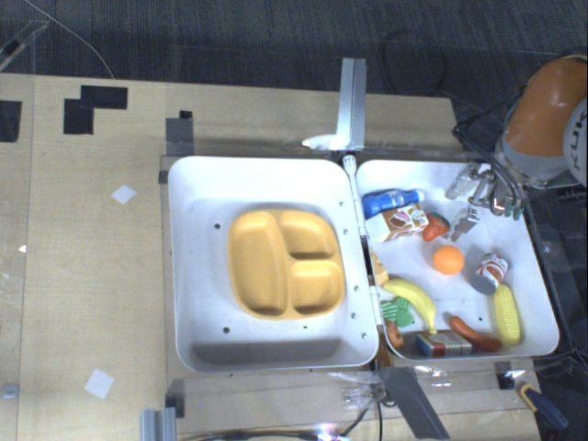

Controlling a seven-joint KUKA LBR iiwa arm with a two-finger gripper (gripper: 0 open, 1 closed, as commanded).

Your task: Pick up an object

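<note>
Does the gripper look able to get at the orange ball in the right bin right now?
Probably yes. The gripper hangs over the right bin, just above the orange ball, which lies uncovered with bare floor around it; nothing stands between them.

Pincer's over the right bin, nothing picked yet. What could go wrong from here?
1. Clutter: the pincer hangs near the carton and small red piece, which touch; closing there may catch both or neither.
2. The orange ball may roll away if nudged.
3. The corn and sausage lie against the right bin wall, leaving little finger room.
</note>
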